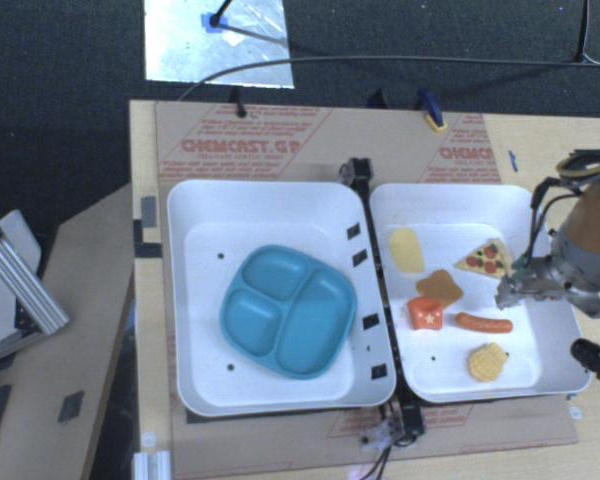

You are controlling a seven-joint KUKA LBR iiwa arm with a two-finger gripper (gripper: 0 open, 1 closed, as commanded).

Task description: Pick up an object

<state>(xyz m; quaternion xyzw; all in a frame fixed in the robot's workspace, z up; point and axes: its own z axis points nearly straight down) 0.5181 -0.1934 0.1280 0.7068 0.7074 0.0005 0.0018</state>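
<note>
The right bin (550,368) holds several toy foods: a pale yellow piece (407,250), a pizza slice (483,258), a brown cookie-like piece (439,287), a red cube (426,314), a red sausage (483,322) and a yellow corn-like piece (487,362). My gripper (513,290) reaches in from the right and hangs low over the bin's right side. It is just below the pizza slice and just above the sausage's right end. Nothing is visibly held in it.
The left bin (195,268) carries a blue divided plate (288,310). A black divider (372,268) runs between the two bins. The grey arm (592,238) with cables stands over the right bin's right rim. Cardboard (280,143) lies under both bins.
</note>
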